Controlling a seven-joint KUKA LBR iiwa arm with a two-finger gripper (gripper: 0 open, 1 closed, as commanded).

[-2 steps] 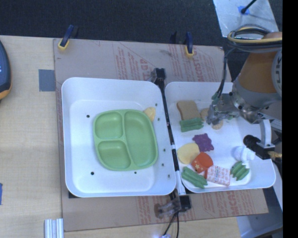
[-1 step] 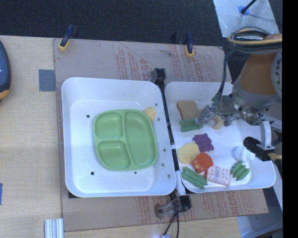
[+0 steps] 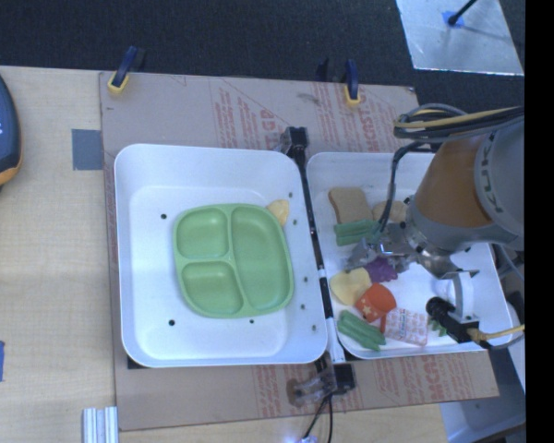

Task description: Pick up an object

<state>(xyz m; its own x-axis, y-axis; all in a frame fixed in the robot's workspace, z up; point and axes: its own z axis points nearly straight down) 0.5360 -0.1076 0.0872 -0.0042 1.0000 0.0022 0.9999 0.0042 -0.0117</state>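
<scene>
Nearest the camera, at the bottom of the right bin [image 3: 503, 344], lie a green block [image 3: 361, 329] and a small pink-and-white packet [image 3: 407, 326] whose print is too small to read; just above them sit a red-orange piece [image 3: 377, 301], a yellow piece [image 3: 348, 287] and a purple toy [image 3: 381, 269], crowded together toward the divider as loose pick candidates. The gripper [image 3: 394, 244] hangs over this heap, just at the purple toy's one o'clock, with the grey arm and its orange band [image 3: 452, 187] coming in from three o'clock; whether the fingers are apart or together cannot be told, and nothing is seen clamped. Farther back lie a green bar [image 3: 354, 232] and a tan slice [image 3: 349, 203]. The left bin [image 3: 138, 247] holds a green divided plate [image 3: 232, 259], with a pale yellow piece [image 3: 278, 211] at its one o'clock. Cardboard [image 3: 212, 113] under both bins bears faint red print, unreadable, and clamps [image 3: 123, 70] pin it to the surface [image 3: 37, 275].
</scene>
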